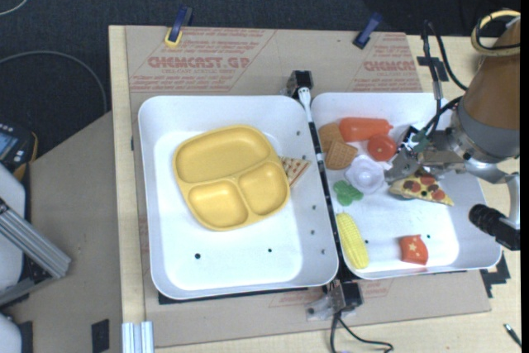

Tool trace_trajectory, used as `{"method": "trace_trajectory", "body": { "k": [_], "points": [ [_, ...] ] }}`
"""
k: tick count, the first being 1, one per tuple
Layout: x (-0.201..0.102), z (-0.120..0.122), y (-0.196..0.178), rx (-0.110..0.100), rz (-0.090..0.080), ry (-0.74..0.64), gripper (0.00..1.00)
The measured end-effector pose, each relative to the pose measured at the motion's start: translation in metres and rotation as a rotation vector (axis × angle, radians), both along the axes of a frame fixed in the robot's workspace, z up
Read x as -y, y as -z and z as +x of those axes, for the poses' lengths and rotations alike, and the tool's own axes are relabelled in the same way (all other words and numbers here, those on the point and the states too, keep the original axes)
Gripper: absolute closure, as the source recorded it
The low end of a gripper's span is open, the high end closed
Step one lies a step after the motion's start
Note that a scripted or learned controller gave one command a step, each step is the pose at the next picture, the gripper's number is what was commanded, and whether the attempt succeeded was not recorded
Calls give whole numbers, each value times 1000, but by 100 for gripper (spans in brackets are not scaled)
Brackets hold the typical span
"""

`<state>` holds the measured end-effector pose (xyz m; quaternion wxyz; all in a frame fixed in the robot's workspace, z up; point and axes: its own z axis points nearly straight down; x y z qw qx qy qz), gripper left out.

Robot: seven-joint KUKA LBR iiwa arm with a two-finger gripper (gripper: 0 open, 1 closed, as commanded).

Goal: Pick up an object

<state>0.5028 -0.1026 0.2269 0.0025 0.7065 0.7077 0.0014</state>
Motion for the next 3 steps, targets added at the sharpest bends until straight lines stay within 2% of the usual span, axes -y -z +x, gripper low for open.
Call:
{"method": "trace_trajectory", "body": {
  "k": [1,2,3],
  "points": [
    [-50,14,9,-4,3,-5,100],
    [-103,18,-7,-3,3,-5,100],
    [-98,23,1,-7,1,2,100]
  ]
}}
